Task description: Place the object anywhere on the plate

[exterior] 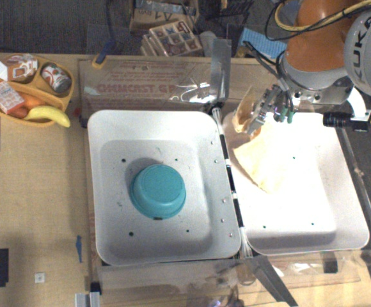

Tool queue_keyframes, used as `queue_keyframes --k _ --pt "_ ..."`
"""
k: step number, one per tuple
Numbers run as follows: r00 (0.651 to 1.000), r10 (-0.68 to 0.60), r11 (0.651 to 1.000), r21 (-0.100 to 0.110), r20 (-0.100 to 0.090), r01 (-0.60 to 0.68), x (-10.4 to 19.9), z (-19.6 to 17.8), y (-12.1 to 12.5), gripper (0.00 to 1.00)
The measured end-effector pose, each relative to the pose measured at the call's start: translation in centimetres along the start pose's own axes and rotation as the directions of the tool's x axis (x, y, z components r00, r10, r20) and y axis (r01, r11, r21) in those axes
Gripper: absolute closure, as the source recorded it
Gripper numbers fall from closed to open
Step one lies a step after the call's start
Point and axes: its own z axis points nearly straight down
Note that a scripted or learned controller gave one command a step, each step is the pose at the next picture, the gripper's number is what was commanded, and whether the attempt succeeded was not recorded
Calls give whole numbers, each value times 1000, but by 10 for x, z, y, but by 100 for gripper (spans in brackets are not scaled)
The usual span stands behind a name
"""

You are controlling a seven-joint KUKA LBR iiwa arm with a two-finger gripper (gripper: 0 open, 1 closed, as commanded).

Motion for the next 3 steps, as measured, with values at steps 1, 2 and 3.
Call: queue_keyframes --k 1,2,3 --pt "922 -386 922 -1 1 386 34 3 24 100" --pt "881 -473 881 -1 1 473 75 9 50 100" --pt "881 -474 880 -1 0 474 112 10 86 100"
